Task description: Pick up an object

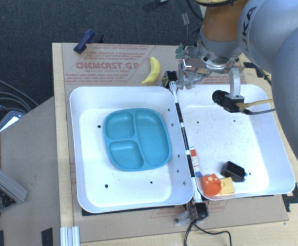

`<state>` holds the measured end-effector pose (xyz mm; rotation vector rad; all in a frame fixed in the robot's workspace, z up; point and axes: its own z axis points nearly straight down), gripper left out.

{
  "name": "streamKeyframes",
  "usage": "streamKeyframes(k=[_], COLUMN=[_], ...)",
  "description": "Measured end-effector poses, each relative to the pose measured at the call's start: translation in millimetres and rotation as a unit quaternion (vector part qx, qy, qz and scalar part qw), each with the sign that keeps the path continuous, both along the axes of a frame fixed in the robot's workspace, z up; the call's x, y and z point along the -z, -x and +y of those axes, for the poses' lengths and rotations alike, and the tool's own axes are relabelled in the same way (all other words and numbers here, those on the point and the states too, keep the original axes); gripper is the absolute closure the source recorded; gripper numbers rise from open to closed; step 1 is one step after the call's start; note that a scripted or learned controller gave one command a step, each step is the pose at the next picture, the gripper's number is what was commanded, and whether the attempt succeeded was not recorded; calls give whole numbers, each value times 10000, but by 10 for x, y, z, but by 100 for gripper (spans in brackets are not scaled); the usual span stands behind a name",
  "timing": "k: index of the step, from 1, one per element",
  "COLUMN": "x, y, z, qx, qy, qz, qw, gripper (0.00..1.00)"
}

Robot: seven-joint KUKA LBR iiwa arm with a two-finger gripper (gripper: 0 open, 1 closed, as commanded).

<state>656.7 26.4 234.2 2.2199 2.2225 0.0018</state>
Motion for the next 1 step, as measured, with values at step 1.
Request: streamKeyframes(k=[1], x=[-83], y=[-99], z=[583], qx=[-1], qy=[-1], qz=[-2], qw=[10000], gripper=[100])
